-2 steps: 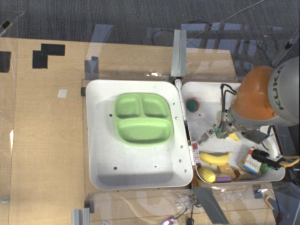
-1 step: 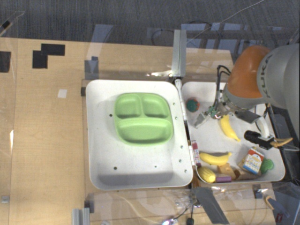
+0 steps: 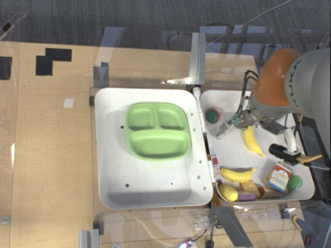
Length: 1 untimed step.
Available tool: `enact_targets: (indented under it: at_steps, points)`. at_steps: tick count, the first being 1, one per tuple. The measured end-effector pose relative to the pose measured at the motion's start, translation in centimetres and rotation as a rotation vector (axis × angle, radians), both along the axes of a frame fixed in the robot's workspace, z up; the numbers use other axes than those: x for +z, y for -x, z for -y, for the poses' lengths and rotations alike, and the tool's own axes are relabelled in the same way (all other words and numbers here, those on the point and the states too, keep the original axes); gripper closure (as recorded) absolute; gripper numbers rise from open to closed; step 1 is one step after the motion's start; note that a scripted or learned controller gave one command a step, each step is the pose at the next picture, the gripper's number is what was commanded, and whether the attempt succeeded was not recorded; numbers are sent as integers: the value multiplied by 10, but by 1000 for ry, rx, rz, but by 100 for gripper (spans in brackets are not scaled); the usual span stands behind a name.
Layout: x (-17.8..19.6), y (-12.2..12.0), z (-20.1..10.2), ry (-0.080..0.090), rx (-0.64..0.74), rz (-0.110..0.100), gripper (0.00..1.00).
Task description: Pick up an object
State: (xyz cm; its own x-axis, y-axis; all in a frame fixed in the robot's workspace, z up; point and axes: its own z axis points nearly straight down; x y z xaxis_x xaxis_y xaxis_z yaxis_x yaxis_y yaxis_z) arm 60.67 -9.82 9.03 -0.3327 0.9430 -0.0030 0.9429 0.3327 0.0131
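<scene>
Fingers (image 3: 225,128) hang low, empty, beside the teal ball (image 3: 212,115).

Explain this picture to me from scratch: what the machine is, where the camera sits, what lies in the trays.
One camera looks down at a slant on a bench with two shallow white bins. The grey robot arm with its orange band reaches in from the right; its gripper hangs low over the right bin, near a small green and red ball. Nothing is visibly held. That bin also holds two bananas and a small carton. The left bin holds a green divided plate.
</scene>
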Motion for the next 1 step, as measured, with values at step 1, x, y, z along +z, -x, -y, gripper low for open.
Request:
enact_targets:
  at_steps: [1]
  points:
    - [-1,-18,54,2,-183,0,0]
